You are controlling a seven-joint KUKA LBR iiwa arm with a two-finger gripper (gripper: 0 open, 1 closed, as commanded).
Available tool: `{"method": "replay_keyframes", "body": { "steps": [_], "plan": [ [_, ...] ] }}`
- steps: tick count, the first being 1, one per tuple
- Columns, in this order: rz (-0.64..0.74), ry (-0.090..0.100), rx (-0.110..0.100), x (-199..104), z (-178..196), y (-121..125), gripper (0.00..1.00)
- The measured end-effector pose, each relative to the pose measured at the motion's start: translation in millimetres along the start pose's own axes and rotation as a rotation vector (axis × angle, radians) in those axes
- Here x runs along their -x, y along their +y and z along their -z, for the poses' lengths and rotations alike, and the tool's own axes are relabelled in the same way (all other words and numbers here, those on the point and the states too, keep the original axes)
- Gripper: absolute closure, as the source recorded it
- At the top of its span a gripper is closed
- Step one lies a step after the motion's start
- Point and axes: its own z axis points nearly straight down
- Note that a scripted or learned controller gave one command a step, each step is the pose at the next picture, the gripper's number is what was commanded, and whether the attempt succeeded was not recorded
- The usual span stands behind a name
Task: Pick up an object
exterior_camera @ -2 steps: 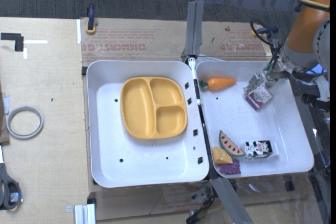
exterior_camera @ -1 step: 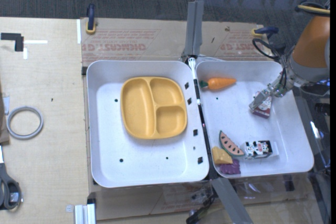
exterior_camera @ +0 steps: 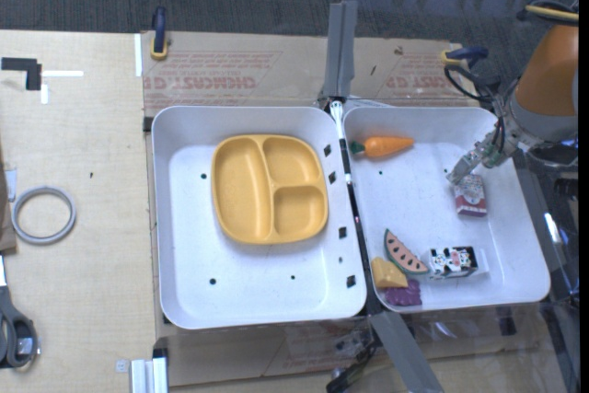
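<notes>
From above and at a slant, two shallow white bins sit side by side on a wooden bench. The left bin (exterior_camera: 175, 271) holds a yellow divided plate (exterior_camera: 269, 189). The right bin (exterior_camera: 529, 262) holds a toy carrot (exterior_camera: 386, 145) near its far wall, a small red-and-white can (exterior_camera: 471, 196), and, toward the near edge, a watermelon slice (exterior_camera: 405, 253), a black-and-white carton (exterior_camera: 453, 261), a yellow wedge (exterior_camera: 386, 272) and a purple piece (exterior_camera: 401, 295). The gripper (exterior_camera: 467, 167) reaches in from the right, angled down just above the can, probably lining up a grasp on it. Whether its jaws are apart or together, I cannot tell. The can lies on the bin floor.
</notes>
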Motion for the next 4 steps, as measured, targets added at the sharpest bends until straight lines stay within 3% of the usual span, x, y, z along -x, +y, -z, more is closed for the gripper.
{"method": "replay_keyframes", "body": {
  "steps": [1,2,3,4],
  "plan": [
    [0.000,0.000,0.000,0.0,0.0,0.0,0.00],
    [-0.218,-0.001,-0.001,-20.3,81.1,-31.4,0.00],
    [-0.471,0.006,0.001,-34.2,3.1,-42.9,0.00],
    [-0.472,0.004,-0.004,-32.2,8.7,-45.4,1.00]
  ]
}}
